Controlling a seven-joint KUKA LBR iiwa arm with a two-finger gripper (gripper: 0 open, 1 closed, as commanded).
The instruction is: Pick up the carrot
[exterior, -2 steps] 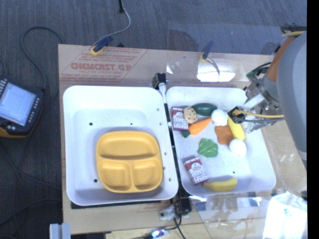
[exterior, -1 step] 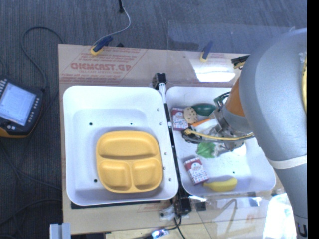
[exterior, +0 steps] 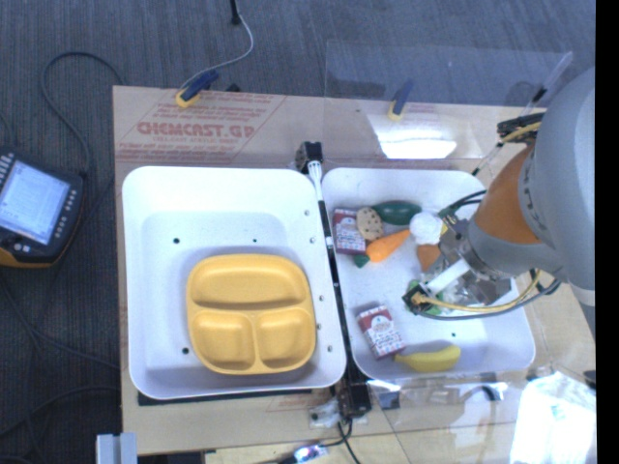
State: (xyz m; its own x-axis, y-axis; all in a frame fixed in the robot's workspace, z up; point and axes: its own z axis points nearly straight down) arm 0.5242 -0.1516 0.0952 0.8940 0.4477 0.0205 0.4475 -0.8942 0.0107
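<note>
- A banana (exterior: 429, 358) lay at the near edge of the right bin (exterior: 513, 341), at about six o'clock, with a small red-and-white box (exterior: 381, 329) just beside it toward seven.
- The gripper (exterior: 447, 286) hung low over the bin's middle, wrapped in yellow and black cables; whether it was clenched or released could not be told, and nothing showed in its grasp.
- The carrot (exterior: 387, 246) lay at ten o'clock from the gripper, apart from it and untouched.
- Its neighbours pressed close: a second red box (exterior: 347, 230), a speckled biscuit-like piece (exterior: 368, 222), a green vegetable (exterior: 397, 211) and a white ball (exterior: 425, 226).
- A descent there risked nudging or grabbing one of those instead.
- An orange piece (exterior: 427, 255) beside the wrist could be mistaken for the target.
- The yellow divided tray (exterior: 251, 309) sat in the left bin (exterior: 155, 196).
</note>
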